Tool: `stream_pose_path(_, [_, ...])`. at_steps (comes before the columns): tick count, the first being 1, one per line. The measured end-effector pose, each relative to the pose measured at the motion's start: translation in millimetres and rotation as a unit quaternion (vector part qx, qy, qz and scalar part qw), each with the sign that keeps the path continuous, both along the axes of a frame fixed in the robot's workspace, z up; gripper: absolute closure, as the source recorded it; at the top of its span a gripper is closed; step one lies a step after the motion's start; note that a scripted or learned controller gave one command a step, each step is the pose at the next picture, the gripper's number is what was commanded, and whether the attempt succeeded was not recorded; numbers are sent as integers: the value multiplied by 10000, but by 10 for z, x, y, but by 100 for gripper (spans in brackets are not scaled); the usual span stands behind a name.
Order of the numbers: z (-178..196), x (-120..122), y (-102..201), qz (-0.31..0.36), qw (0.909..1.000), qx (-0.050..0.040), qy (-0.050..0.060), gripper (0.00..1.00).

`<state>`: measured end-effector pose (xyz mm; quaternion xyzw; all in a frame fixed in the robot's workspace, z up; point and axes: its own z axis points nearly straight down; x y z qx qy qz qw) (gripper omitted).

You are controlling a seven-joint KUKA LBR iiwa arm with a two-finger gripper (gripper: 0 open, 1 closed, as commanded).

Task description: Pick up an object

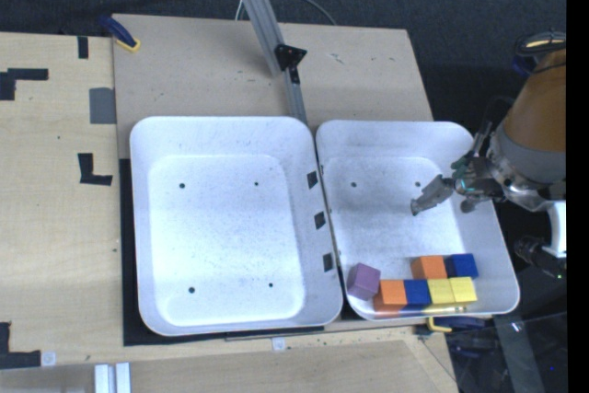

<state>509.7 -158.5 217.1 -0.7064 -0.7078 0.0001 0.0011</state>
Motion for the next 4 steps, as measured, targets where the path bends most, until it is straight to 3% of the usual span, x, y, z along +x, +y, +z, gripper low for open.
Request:
stream_pose_path(1, [-461, 32, 377, 6, 10000, 1, 23, 0])
stream_pose_path(2, [-1126, 46, 413, -7, 10000, -2, 35, 0])
stream_pose_path(3, [-992, 61, 421, 0, 10000, 6, 10, 100])
stream_pose_path(4, [-216, -19, 1185, 37, 10000, 10, -33, 100])
